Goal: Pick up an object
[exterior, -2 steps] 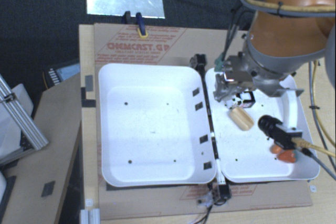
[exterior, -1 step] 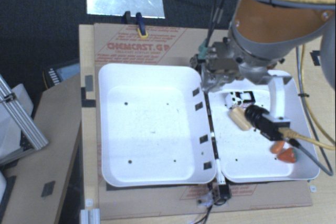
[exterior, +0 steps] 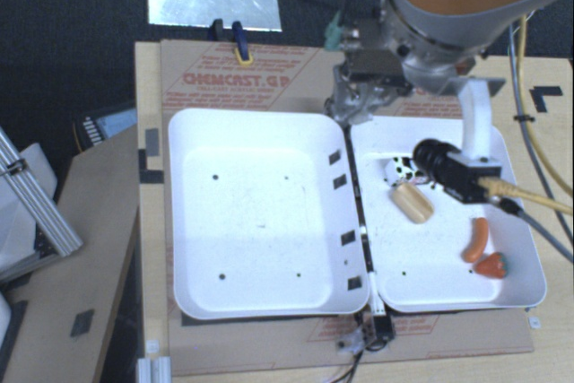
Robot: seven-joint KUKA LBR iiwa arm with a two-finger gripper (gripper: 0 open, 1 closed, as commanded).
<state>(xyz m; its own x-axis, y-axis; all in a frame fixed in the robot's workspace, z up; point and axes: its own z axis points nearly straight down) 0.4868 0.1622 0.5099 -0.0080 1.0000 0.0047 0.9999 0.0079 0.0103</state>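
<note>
Camera view: my gripper [exterior: 356,108] hangs over the far rim where the two bins meet; whether my jaws are wide or narrow I cannot tell. The tan roll [exterior: 413,203], spotted piece [exterior: 398,168], orange stick [exterior: 477,239] and red piece [exterior: 491,265] lie in the right bin [exterior: 421,272], nearer. If I descend here, I likely strike that rim and grab nothing.

Four small objects, right bin [exterior: 421,278].
Mid-bin: tan cylinder [exterior: 413,203] beside black-and-white piece [exterior: 397,168]; near corner: orange sausage-shape [exterior: 477,239] touching red piece [exterior: 491,265].
</note>
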